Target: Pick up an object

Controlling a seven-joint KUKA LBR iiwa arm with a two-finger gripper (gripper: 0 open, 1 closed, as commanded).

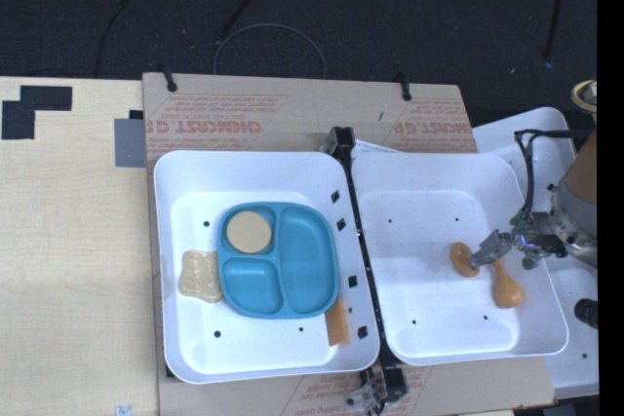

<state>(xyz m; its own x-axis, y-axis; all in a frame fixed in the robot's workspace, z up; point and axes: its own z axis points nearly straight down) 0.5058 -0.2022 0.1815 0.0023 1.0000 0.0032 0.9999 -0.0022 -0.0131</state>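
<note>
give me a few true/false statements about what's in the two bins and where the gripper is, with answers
1. The blue divided plate lies in the left bin. True.
2. A round tan disc sits in one of the plate's compartments. True.
3. The gripper is over the left bin. False: it is over the right bin, beside the orange-brown object.
4. The right bin holds three plates. False: it holds the orange-brown object, and no plate.
5. A pale yellow piece lies against the plate's left edge. True.
6. The orange-brown strip lies on top of the plate. False: it lies on the bin floor by the plate's lower right corner.
</note>
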